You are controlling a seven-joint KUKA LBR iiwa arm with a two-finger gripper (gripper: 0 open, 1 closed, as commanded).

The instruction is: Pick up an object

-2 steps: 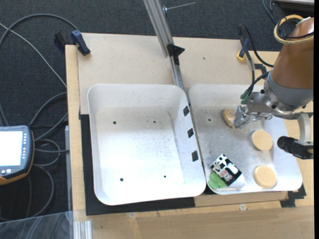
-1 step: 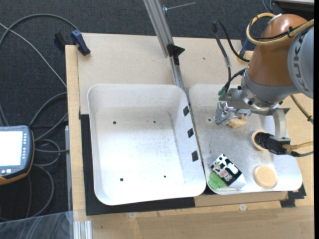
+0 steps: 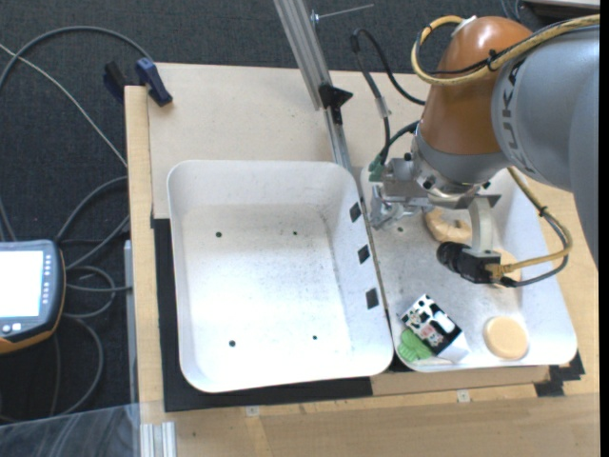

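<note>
One tan piece (image 3: 445, 225) is lying in the bin at frame right (image 3: 557, 303), just beside the tool (image 3: 385, 208); open or closed, I cannot tell. Descending off-centre is risking an empty grasp or a wall strike.

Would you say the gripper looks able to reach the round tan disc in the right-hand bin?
Probably yes: the round tan disc lies uncovered, apart from the green-and-white packet, though near the bin's rim.
</note>
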